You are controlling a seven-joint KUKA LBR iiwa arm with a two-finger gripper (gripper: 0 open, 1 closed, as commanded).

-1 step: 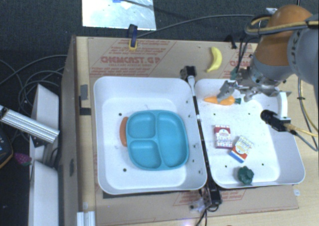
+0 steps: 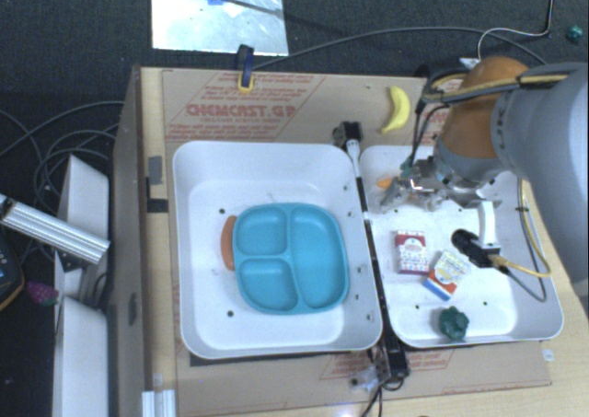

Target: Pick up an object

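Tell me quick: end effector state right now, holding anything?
End effector: cannot be told; it sits low at the back of the right bin, and nothing is seen between its tips.

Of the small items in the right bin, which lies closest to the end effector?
The red-and-white card box, just below the end effector; the striped packet and green toy lie farther toward the front.

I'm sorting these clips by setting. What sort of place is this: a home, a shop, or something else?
Most likely a robotics lab test bench. A robot arm reaches over two white bins set on cardboard, loose cables trail across a dark carpet, and the bins hold toy-like things such as a blue tray.
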